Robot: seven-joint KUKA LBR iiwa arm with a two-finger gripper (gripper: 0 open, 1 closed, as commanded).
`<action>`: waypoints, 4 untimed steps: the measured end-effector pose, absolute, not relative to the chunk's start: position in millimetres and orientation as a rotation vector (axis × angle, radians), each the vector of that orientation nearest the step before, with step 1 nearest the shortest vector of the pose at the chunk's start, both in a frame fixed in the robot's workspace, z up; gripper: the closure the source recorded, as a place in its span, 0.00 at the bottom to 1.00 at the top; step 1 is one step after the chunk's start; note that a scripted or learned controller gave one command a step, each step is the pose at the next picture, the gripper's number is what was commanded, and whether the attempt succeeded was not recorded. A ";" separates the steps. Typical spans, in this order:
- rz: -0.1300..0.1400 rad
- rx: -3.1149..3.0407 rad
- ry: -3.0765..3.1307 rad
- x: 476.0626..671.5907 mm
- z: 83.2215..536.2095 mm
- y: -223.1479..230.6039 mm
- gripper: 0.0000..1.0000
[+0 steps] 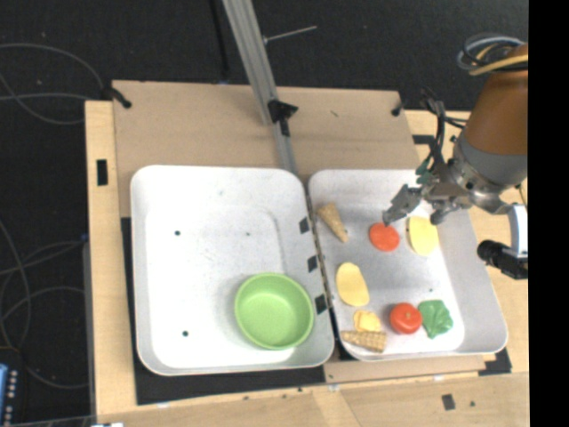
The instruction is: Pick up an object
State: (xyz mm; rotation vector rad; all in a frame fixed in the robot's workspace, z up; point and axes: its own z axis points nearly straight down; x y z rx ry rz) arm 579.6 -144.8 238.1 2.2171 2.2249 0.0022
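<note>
My gripper (416, 206) hangs over the upper part of the right bin (373, 189), fingers spread open with nothing between them. Just below it lie a small red round piece (384, 237) and a pale yellow piece (423, 236). A tan cone-shaped piece (332, 221) lies near the bin's left wall. Lower down rest a yellow oval piece (352, 284), a red tomato (404, 318), a green pepper (435, 318), a small yellow chunk (366, 320) and a waffle-like piece (365, 340).
The left bin (196, 203) holds a green bowl (274, 310) at its lower right. A metal pole (253, 60) rises at a slant behind the bins. The grey arm with its orange band (498, 105) enters from the right.
</note>
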 end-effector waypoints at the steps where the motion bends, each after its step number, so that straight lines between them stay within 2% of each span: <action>1: 0.003 2.218 2.224 579.7 238.2 -144.8 0.00; 2: -0.008 2.226 2.220 579.0 174.9 -145.3 0.00; 3: -0.008 2.224 2.220 574.8 120.1 -153.1 0.00; 4: -0.006 2.224 2.217 574.4 99.9 -155.4 0.00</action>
